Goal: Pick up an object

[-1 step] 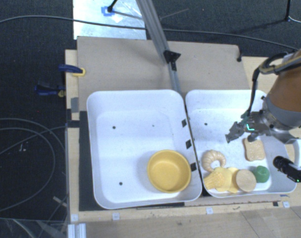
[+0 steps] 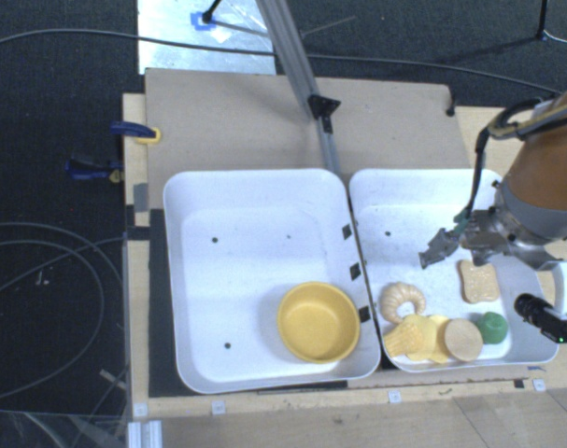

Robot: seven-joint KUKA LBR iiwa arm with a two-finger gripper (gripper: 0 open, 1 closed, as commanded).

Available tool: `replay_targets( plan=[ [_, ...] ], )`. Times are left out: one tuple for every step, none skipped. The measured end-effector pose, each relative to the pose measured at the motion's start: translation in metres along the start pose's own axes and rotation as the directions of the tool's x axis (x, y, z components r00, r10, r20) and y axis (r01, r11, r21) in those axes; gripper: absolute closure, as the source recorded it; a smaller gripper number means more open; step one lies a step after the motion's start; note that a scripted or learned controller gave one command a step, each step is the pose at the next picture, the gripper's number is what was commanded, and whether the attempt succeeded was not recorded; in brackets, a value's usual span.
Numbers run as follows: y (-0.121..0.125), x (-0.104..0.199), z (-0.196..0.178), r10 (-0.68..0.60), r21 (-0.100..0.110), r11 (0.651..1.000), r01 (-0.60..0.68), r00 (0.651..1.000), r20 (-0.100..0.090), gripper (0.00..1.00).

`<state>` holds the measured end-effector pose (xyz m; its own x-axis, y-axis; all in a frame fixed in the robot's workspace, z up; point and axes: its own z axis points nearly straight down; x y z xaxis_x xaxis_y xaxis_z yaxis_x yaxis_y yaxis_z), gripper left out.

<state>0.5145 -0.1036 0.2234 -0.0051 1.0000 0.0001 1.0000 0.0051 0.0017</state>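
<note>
My gripper hangs over the right bin, above a bare part of its floor, with nothing visibly between its tips. A tan toast slice lies just right of and below it. A pale croissant-shaped piece sits nearer the front, below the gripper. Along the bin's front wall lie a yellow ridged piece, a tan round disc and a small green object. A yellow bowl stands upright in the left bin, at its front right.
The two bins meet at a shared rim with black clips. A grey slanted pole crosses the bench behind the bins. A blue and yellow clamp grips the bench's left edge. The arm's orange band overhangs the right bin's right side.
</note>
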Motion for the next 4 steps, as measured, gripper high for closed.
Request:
replay_targets(
  plan=[
    [-0.008,-0.001,0.06,0.004,0.005,1.0,-0.004,1.0,-0.001,0.0],
    [-0.006,0.004,0.103,0.005,0.005,1.0,-0.005,1.0,-0.001,0.0],
    [-0.005,0.006,0.133,0.004,0.0,1.0,-0.004,1.0,-0.002,0.0],
    [-0.005,0.005,0.122,0.006,-0.002,1.0,-0.006,1.0,0.0,1.0]
  ],
)
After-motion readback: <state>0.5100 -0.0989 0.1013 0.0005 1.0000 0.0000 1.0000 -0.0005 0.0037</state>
